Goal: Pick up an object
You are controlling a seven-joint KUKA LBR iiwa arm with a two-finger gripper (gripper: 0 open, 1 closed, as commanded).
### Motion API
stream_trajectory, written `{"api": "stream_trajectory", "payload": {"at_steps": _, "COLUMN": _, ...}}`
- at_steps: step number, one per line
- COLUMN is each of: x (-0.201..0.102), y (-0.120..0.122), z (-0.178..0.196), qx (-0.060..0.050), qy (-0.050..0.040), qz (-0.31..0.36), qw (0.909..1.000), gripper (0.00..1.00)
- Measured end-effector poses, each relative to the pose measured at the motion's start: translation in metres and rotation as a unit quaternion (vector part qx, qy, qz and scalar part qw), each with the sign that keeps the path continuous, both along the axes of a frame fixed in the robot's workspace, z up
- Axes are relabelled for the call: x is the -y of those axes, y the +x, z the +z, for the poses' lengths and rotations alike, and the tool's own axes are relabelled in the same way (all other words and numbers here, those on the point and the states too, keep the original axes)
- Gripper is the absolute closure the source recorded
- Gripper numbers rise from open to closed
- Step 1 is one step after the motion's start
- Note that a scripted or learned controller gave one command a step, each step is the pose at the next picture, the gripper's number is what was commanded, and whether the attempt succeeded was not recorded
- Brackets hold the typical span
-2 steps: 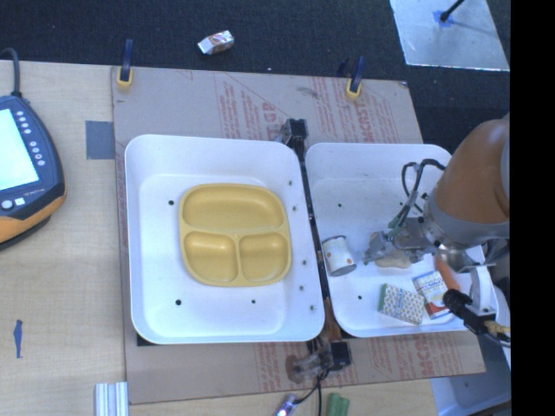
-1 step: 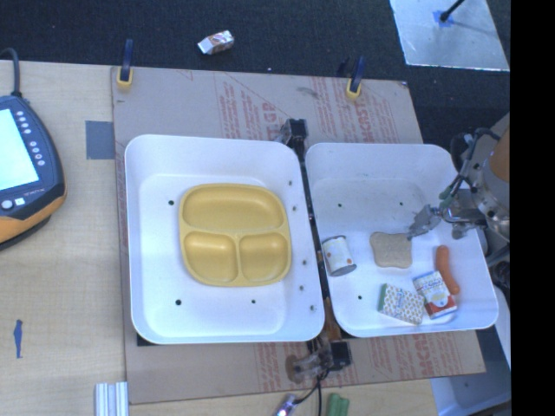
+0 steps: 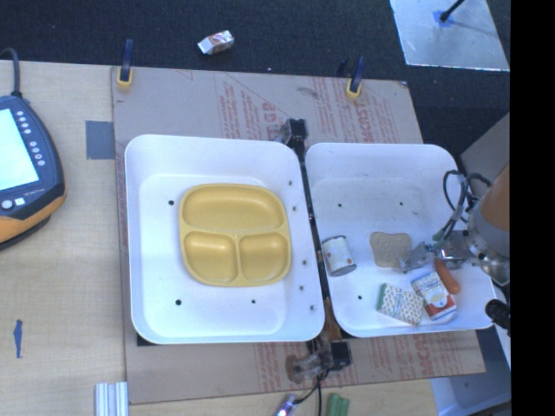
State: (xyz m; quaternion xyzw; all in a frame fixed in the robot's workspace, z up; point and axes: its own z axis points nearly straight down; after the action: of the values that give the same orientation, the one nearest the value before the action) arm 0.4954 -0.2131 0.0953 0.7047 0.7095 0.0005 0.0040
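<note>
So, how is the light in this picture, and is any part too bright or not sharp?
Camera view: strong light washes out the two white bins, the left bin and the right bin, so their rims lose detail; the yellow tray stays clear; the floor patch at top right glares; the gripper at the right edge looks soft, its fingers hard to read.

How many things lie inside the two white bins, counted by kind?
Yellow plastic three-compartment tray: 1
Small silver metal can: 1
Tan sponge-like square: 1
Green-and-white patterned packet: 1
Red-and-white small carton: 1
Orange carrot-like stick: 1
Total: 6
</note>
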Motion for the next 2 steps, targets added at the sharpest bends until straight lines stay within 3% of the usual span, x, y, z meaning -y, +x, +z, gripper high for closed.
{"api": "stream_trajectory", "payload": {"at_steps": 1, "x": 0.001, "y": 0.000, "z": 0.010, "qx": 0.000, "qy": -0.0014, "qz": 0.002, "qw": 1.0000, "gripper": 1.00}}
{"api": "stream_trajectory", "payload": {"at_steps": 2, "x": -0.057, "y": 0.008, "z": 0.090, "qx": -0.004, "qy": 0.0025, "qz": 0.000, "qw": 1.0000, "gripper": 1.00}}
